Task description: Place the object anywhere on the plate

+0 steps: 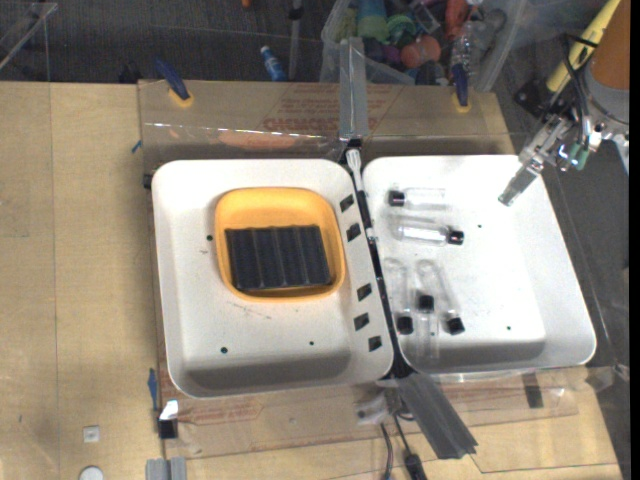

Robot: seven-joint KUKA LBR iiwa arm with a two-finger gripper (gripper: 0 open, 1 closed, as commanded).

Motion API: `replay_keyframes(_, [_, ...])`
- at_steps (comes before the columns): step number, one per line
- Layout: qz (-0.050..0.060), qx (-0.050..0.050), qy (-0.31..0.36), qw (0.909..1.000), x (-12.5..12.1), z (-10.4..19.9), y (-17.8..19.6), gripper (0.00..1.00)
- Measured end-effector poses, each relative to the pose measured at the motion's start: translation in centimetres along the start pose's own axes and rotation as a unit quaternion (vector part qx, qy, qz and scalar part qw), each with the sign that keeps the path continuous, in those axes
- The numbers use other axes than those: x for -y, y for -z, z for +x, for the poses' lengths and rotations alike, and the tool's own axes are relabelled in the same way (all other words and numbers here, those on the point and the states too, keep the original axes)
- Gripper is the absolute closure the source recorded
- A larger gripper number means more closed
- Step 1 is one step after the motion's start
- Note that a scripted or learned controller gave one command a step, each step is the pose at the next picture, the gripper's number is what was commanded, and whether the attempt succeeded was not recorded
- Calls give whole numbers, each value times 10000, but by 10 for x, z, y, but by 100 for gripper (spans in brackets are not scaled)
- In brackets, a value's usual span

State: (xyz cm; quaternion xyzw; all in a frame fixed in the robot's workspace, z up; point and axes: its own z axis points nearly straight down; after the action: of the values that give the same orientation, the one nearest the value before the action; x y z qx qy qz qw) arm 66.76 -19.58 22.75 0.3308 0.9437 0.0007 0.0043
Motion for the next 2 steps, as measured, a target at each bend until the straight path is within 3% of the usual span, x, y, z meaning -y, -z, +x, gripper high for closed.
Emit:
replay_keyframes(1, [-6,7,1276,9918,24,-11,28,0])
replay_keyframes(2, [-10,-9,2797,9601,26,-10,27,0])
